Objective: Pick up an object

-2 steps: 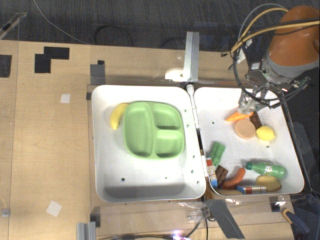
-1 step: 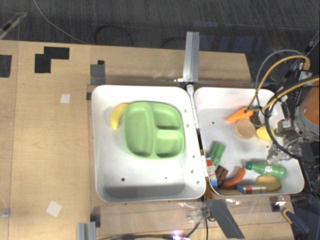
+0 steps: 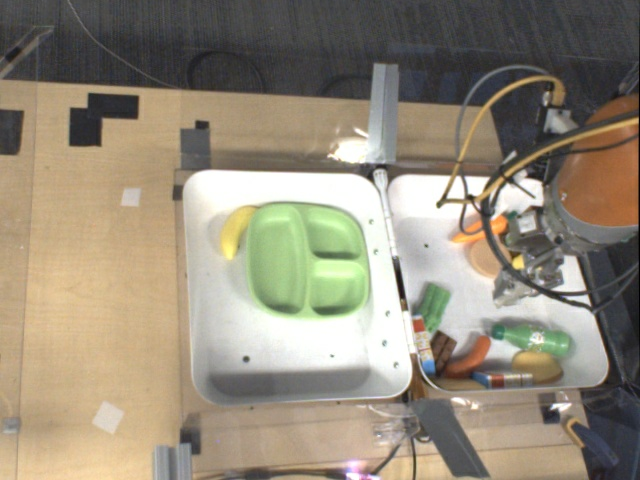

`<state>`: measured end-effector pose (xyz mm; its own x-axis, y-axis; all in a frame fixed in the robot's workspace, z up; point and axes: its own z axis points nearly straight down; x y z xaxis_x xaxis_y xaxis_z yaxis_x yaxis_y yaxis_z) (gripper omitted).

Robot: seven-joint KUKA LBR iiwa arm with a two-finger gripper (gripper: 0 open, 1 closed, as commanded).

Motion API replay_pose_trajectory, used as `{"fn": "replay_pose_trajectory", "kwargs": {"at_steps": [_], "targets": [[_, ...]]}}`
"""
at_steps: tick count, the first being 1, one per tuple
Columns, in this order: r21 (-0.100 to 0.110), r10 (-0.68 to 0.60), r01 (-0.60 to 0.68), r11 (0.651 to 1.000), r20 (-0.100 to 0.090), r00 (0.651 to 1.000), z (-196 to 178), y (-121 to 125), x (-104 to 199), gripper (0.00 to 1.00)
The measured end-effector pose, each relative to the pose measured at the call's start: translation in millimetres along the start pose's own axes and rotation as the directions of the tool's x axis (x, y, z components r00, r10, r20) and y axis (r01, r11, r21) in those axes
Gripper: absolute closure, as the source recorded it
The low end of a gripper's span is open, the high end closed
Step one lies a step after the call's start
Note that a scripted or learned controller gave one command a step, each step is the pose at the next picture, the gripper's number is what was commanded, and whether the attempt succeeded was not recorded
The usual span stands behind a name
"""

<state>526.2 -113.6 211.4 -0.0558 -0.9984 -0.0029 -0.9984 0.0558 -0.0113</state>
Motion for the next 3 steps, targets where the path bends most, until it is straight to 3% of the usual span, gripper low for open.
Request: {"fn": "replay_pose_trajectory", "kwargs": {"at_steps": [1,2,3], "targets": [[-0.007,-0.248,0.248,0.969,-0.001,0.969,19.2,21.1,71.9,1.0],[0.0,-0.248,0.248,0.969,-0.001,0.969,7.7,17.9,69.3,1.0],[0.0,-0.248,0.248,0.969,-0.001,0.969,7.9,18.0,69.2,0.0]]}}
